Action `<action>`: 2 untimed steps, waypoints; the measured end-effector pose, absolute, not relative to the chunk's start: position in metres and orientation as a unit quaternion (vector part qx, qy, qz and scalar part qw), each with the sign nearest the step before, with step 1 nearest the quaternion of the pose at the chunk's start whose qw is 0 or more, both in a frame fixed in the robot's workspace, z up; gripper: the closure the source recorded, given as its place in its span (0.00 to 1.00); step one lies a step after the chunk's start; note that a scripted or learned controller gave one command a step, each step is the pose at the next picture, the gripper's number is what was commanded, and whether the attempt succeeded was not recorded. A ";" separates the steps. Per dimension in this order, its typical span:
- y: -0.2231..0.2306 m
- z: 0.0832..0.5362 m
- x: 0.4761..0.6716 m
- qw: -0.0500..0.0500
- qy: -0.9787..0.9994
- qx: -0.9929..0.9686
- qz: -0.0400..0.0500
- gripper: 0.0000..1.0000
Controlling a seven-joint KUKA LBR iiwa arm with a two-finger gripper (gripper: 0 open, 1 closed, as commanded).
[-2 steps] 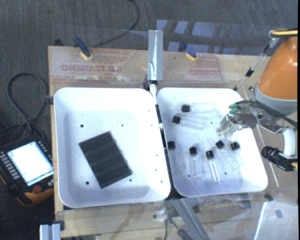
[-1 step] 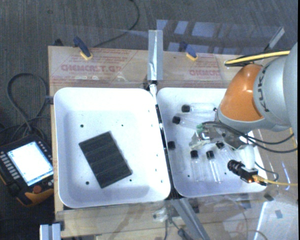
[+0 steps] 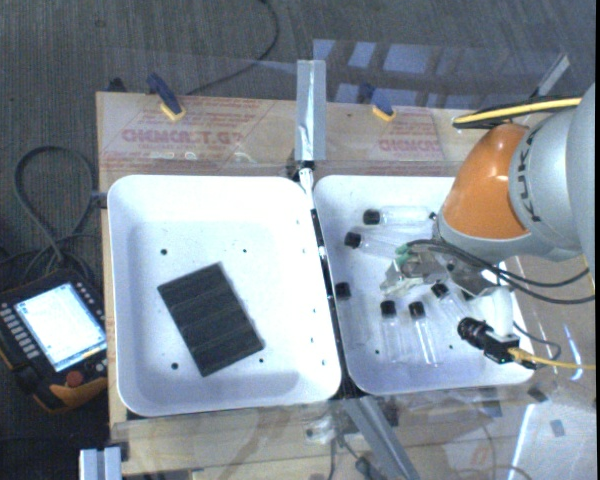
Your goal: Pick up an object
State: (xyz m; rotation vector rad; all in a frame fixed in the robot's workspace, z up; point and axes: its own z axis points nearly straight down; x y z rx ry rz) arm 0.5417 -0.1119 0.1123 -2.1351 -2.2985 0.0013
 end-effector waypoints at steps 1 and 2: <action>-0.112 0.112 0.542 0.002 -0.733 -0.681 0.001 0.00; -0.112 0.121 0.542 0.003 -0.733 -0.681 0.001 1.00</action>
